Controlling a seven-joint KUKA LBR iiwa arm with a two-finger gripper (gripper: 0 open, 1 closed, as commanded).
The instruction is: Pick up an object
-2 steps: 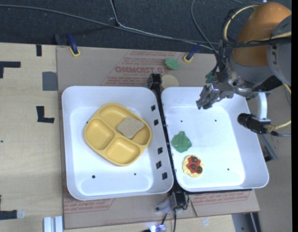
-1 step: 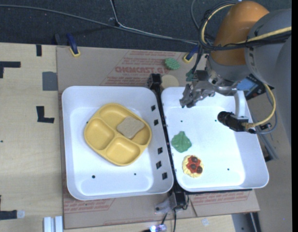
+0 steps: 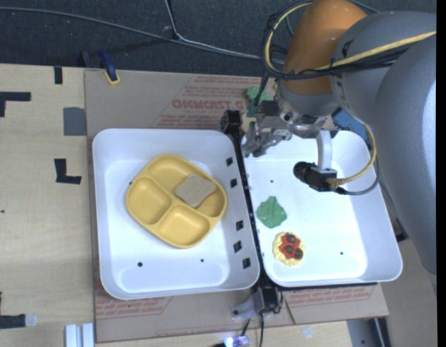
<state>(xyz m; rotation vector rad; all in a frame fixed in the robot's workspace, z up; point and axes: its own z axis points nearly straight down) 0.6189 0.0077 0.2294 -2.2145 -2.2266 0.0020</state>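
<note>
Below my gripper (image 3: 257, 144) — jaw state I cannot tell — the green piece (image 3: 270, 212) lies in the right bin (image 3: 353, 259), toward the camera.

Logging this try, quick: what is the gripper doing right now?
Gripper: cannot be told; it sits at the right bin's far left corner.

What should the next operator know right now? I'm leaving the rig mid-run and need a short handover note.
Gripper: over the upper left corner of the right white bin, near the divider; nothing seen in it.
Right bin: crumpled green leaf-like piece; round yellow toy pizza with red toppings just below it, apart from it.
Left white bin: yellow divided plastic plate with a tan toast-like slice on it.
Done: nothing picked.
Left: grasp and lift one object.
</note>
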